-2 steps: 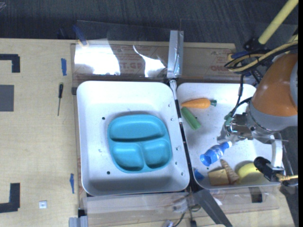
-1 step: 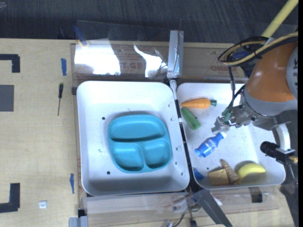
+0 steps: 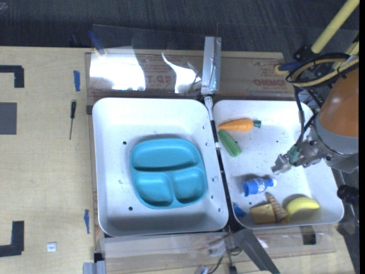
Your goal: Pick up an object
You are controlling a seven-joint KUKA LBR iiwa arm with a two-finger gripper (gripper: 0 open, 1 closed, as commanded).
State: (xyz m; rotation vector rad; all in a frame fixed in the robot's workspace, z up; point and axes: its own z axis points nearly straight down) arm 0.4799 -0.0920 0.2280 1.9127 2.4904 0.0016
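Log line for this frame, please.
tool over right bin | above blue bottle | no contact seen | carrot, banana untouched

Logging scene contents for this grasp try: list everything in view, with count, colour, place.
bins: 2, white, side by side on bench
tray: 1, blue, three compartments, left bin
carrot: 1, orange, right bin, top
green piece: 1, green, below carrot
bottle: 1, blue and white, right bin centre
brown item: 1, brown, right bin bottom
lemon: 1, yellow, right of brown item
screwdriver: 1, dark, bench left
arm: 1, grey and orange, right
gripper: 1, above right bin
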